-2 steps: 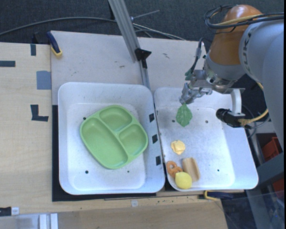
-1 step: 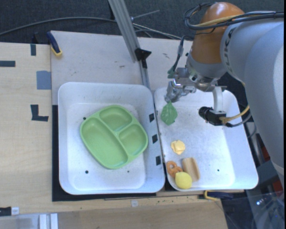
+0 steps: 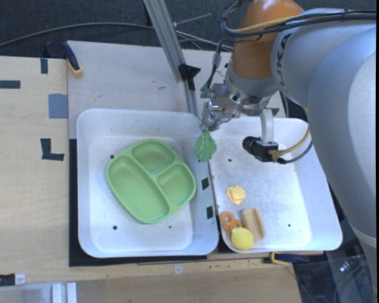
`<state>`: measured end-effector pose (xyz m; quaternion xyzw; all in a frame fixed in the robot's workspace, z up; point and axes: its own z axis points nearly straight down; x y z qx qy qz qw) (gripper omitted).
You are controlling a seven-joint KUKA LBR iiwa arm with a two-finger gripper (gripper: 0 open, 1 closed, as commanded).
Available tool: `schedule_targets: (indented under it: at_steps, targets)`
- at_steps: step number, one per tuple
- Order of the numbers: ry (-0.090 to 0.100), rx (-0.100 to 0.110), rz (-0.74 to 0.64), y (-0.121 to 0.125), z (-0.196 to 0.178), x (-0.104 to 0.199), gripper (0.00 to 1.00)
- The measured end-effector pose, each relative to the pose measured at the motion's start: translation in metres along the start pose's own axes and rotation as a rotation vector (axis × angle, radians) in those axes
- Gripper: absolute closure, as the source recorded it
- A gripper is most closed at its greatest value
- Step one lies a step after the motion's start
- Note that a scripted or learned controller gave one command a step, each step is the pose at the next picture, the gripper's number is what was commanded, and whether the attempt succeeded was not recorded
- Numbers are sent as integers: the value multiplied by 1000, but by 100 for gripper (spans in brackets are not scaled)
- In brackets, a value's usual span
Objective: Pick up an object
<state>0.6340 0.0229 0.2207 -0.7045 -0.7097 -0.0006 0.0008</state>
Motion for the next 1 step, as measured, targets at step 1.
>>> schedule_targets:
  at_steps: [1]
  targets:
    - [-1, 2, 0, 3, 8, 55, 100]
